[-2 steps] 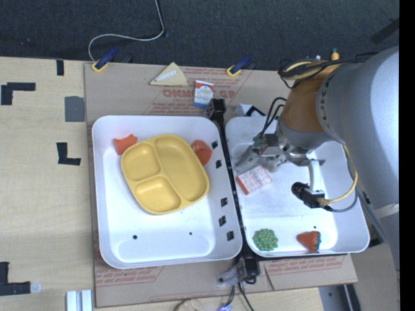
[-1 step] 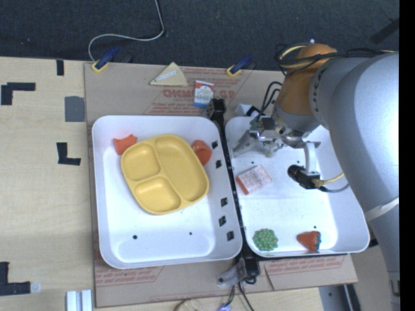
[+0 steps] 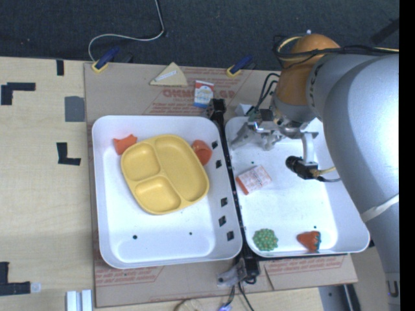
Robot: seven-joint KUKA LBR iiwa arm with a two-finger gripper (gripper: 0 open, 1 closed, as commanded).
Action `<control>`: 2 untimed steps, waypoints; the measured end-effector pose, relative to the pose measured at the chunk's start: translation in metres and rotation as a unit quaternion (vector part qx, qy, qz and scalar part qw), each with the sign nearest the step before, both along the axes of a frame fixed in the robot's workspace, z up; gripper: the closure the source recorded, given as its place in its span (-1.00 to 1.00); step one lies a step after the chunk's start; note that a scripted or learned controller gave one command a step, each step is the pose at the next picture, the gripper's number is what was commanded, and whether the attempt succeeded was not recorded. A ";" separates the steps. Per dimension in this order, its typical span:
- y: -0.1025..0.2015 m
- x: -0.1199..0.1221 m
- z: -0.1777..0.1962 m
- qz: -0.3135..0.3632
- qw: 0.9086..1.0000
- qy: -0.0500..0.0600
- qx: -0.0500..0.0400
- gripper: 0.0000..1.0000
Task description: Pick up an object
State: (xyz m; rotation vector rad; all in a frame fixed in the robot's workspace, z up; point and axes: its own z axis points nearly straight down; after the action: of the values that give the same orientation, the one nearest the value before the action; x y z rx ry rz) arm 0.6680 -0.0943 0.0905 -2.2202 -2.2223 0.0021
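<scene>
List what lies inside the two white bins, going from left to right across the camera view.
Orange piece → yellow divided tray → small orange-red object at the tray's right edge → packet → green round object → red-orange piece.

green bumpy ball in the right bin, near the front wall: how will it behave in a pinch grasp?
The green ball looks round, so a nudge would likely roll it. Its knobbly surface probably gives the fingers some bite, making it less slippery than a smooth ball. It sits close to the right bin's front wall, apart from the orange piece, so it may get pushed against that wall.
</scene>
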 end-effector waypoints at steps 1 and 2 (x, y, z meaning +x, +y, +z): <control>0.051 -0.055 0.095 0.001 1.000 -0.001 0.001 -1.00; 0.046 -0.041 0.093 0.001 1.000 0.000 0.001 -1.00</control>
State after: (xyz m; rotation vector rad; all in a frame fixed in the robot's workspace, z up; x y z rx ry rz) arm 0.6271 -0.0485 0.1838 -2.2180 -2.2225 0.0008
